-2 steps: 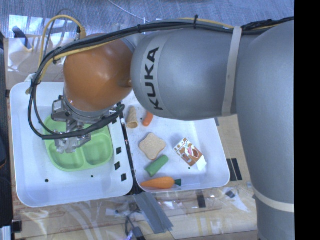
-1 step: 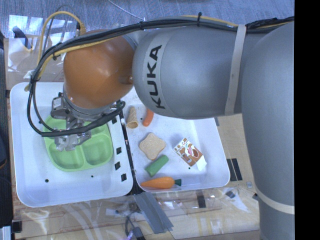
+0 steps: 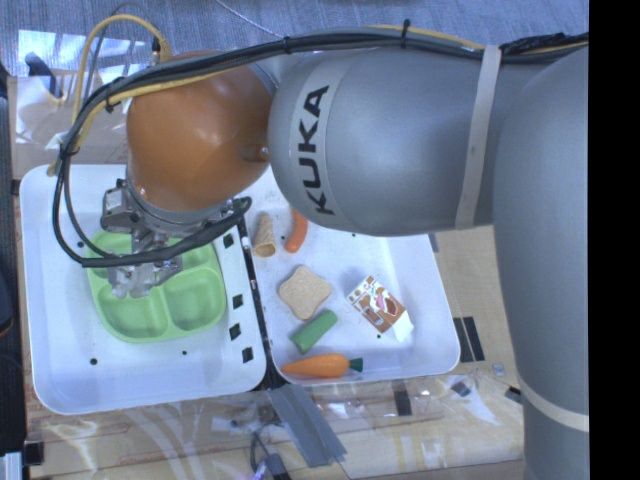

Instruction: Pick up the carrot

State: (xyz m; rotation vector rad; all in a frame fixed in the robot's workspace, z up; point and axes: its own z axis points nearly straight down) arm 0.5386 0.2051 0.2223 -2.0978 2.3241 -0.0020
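Carrot [image 3: 318,366] lies at the near edge of the right bin [image 3: 425,268], lengthwise along the wall, green end pointing right, just below a green block [image 3: 314,330] and near a bread slice [image 3: 304,292]. The gripper [image 3: 135,273] hangs over the green tray [image 3: 195,303] in the left bin [image 3: 50,298]; whether it is open cannot be told from here, and nothing is seen in it. To do this well, the arm should cross the divider, align across the carrot's width, and descend clear of the wall and block.

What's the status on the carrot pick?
Gripper over green tray, left bin. Carrot untouched, right bin's near edge. Green block lies right beside it.
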